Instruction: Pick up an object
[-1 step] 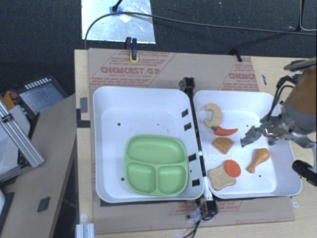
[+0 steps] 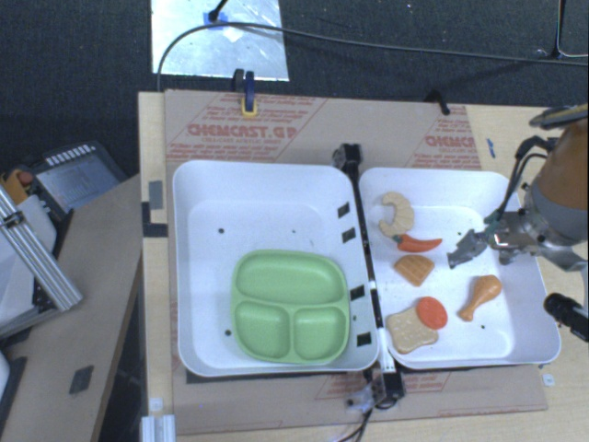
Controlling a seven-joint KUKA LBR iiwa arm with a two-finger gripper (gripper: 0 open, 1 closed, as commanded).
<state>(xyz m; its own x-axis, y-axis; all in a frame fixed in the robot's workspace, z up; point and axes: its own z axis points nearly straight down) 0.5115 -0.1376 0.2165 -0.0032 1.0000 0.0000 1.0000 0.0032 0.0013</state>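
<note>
The gripper [image 2: 467, 250] sits low over the right bin [image 2: 532, 343], reaching in from the right edge, fingers pointing left. They look slightly parted, with nothing between them; the tips are dark and small, so I read them as apart and empty.

Nearest item: the drumstick [image 2: 480, 296], just below and right of the fingertips, lying at a slant, not touched. To the left, near the tips, lies the orange wedge [image 2: 414, 269], and above it the red chili pepper [image 2: 420, 242], touching or almost touching the pale curved croissant [image 2: 398, 212]. Lower down, the red tomato slice [image 2: 432, 313] rests on the bread slice [image 2: 410, 331] near the front rim.

Further out, the left bin [image 2: 202, 191] holds a green divided plate [image 2: 290, 307]. The arm's grey wrist with the orange band [image 2: 561, 178] hangs over the right rim.

Risks, as I judge them: the tips stand between drumstick and wedge, over bare floor, so closing here likely grabs nothing. A descent toward the pepper could nudge the croissant. The drumstick's tapered shape may slip out of a pinch on the thin end.
</note>
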